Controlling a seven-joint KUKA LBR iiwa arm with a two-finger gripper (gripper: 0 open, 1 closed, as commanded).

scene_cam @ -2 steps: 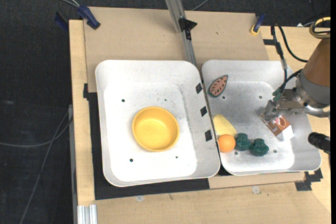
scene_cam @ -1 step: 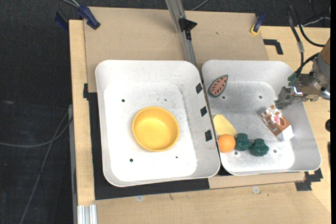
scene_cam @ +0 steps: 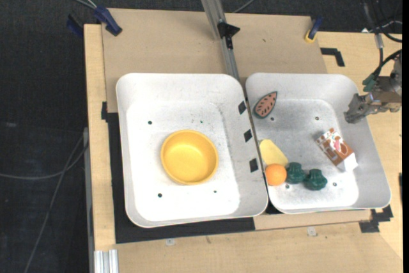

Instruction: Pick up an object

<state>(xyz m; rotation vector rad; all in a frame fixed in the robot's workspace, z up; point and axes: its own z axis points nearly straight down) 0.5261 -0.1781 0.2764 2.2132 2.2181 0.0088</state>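
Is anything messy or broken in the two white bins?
Nothing looks broken or spilled. The yellow bowl sits upright in the left bin. The small packet in the right bin lies tilted, but that is all.

Glossy yellow plastic bowl, matt white bins, wooden bench.

Yellow bowl, orange ball
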